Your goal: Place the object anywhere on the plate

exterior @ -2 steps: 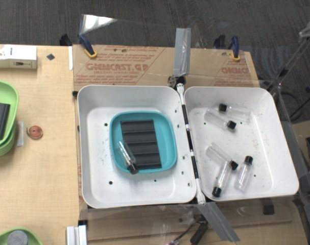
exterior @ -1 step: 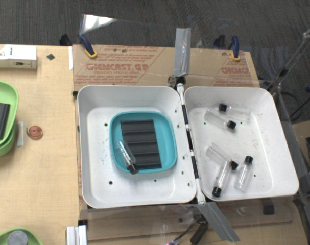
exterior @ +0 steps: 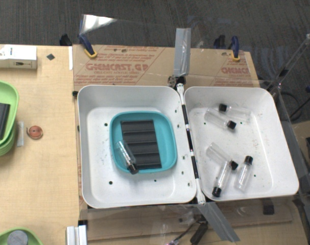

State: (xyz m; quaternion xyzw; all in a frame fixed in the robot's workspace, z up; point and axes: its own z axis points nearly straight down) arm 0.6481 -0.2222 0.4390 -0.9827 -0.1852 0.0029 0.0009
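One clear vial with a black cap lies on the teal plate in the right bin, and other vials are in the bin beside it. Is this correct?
Not quite. The camera view shows the teal plate, with the vial on it, in the left bin, not the right. The other vials lie in the right bin.

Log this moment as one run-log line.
left bin: teal plate | one clear vial on plate | right bin: five vials

The bins (exterior: 93,188) look like smooth white plastic. The blue plate (exterior: 167,137) looks like shiny plastic. The little tubes (exterior: 220,176) are see-through. The bench (exterior: 37,188) is pale wood.
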